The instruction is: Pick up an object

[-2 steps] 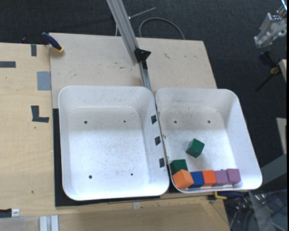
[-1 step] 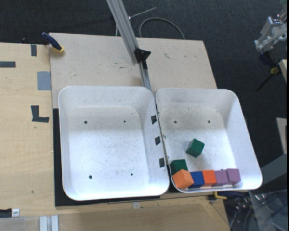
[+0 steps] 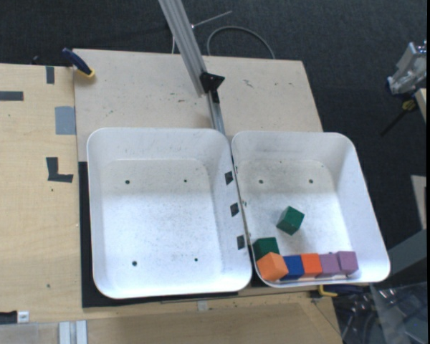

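Blocks (image 3: 308,265) crowd the right bin (image 3: 358,185)'s near wall — awkward for fingers, whose state I cannot tell — the dark green cube (image 3: 291,220) sits apart, easiest.

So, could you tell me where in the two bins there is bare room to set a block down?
The left bin has bare floor from wall to wall. In the right bin, the far half, beyond the dark green cube, is bare. It is crowded along the near wall, where the row of blocks sits packed together.
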Robot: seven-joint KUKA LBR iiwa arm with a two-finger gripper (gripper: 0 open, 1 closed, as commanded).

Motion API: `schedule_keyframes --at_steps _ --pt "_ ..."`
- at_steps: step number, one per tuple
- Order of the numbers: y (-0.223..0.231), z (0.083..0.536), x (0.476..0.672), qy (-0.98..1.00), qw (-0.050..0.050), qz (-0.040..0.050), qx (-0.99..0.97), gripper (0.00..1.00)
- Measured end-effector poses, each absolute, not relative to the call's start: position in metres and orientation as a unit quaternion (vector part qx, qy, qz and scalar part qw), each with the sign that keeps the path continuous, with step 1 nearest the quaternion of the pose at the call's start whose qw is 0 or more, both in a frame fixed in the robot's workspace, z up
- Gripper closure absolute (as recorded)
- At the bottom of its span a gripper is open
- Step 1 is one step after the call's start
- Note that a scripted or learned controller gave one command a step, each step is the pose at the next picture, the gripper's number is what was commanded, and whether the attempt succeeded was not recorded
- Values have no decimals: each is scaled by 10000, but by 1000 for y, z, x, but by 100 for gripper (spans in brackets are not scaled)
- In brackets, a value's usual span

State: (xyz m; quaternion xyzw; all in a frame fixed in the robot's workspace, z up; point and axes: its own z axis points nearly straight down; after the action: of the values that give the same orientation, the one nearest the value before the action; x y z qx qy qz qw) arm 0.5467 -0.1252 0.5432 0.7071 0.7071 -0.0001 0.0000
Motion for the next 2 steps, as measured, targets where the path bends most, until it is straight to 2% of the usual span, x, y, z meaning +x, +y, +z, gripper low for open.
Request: schedule_keyframes --at_steps 1,2 --pt "-141 478 577 7068 -25 -26 7074 100" --pt "-141 483 576 7074 3 -5 7068 0"
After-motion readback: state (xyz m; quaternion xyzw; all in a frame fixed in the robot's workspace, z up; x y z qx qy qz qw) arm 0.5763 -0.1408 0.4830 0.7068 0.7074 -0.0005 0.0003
